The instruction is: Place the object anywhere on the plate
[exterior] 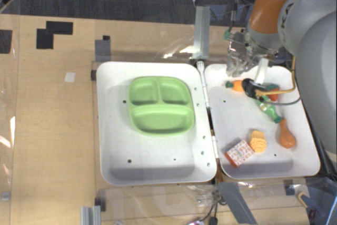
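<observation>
Lying nearest, at 7 o'clock in the right bin point(301, 165), a red-and-white box point(239, 153) is touching a yellow cracker point(257, 141). At 3 o'clock from the cracker, an orange piece point(286, 137) is resting near it. Nearer the bin's middle, a green piece point(268, 111) is lying beside a red piece point(271, 96). A carrot point(238, 85) is sitting at the bin's 11 o'clock, and the tool point(237, 67) is hanging just at its 12 o'clock; whether the tool is open, closed or gripping anything cannot be told. A green plate point(160, 119) is sitting mid left bin point(113, 158), well apart from the carrot.
</observation>
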